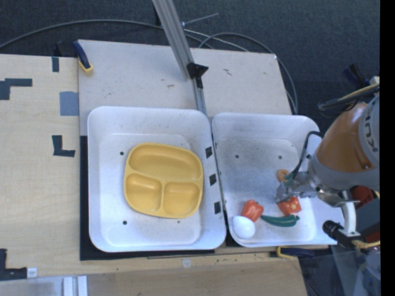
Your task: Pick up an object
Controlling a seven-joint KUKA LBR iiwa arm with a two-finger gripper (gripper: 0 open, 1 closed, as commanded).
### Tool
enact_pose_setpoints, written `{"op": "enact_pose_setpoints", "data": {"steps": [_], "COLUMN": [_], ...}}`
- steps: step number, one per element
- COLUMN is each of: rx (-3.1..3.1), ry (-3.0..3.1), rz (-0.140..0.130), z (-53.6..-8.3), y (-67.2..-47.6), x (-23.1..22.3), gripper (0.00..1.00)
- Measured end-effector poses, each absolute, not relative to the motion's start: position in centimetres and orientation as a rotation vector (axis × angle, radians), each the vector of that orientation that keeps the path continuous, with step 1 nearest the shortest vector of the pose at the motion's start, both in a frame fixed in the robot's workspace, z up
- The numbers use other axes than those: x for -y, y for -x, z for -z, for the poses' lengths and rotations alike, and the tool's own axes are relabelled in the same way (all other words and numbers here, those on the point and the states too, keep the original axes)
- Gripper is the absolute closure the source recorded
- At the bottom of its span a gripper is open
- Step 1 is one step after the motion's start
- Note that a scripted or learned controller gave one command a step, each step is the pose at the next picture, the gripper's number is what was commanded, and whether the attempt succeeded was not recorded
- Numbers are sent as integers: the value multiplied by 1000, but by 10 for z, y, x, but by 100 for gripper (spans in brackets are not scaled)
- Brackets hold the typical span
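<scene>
From my seat, the biggest thing on the bench was the left bin (99, 165), carrying a yellow divided plate (163, 180) near its middle. Beside it, the right bin (259, 134) held everything worth picking, all bunched along its near edge.

The arm (349, 150) reached in over the right bin's right edge, and its gripper (287, 193) sat low by that near-right part of the bin, just above a small orange-red piece (290, 206). The wrist covered the tip, so I could not tell how the gripper was set, nor whether it had anything in it. A small orange bit (282, 175) showed just beyond the gripper, possibly a separate toy.

Next in size came the green pod-shaped toy (281, 221), lying flat along the near edge, touching or nearly touching the orange-red piece. I judged it light, stiff plastic and slim, best taken across its narrow middle. Another orange-red toy (252, 210) lay near the near-left corner, with a white egg (243, 227) pressed against it right at the corner wall.

The egg looked smooth and round, so I expected it to squirt out of a pinch. The orange-red piece under the gripper seemed the fair target: light, rigid, probably slick, and I would have closed across its shorter width.
</scene>
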State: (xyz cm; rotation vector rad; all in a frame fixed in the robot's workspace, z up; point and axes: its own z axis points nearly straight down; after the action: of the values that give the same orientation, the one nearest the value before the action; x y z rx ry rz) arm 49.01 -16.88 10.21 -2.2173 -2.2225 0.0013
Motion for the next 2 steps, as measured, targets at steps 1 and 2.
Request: {"op": "enact_pose_setpoints", "data": {"steps": [1,2], "rx": [2224,2227], "ry": [2222,2223], "rz": [1,3], "z": [-146,-208], "y": [-491,-497], "x": [175,176], "gripper": [100,100]}}
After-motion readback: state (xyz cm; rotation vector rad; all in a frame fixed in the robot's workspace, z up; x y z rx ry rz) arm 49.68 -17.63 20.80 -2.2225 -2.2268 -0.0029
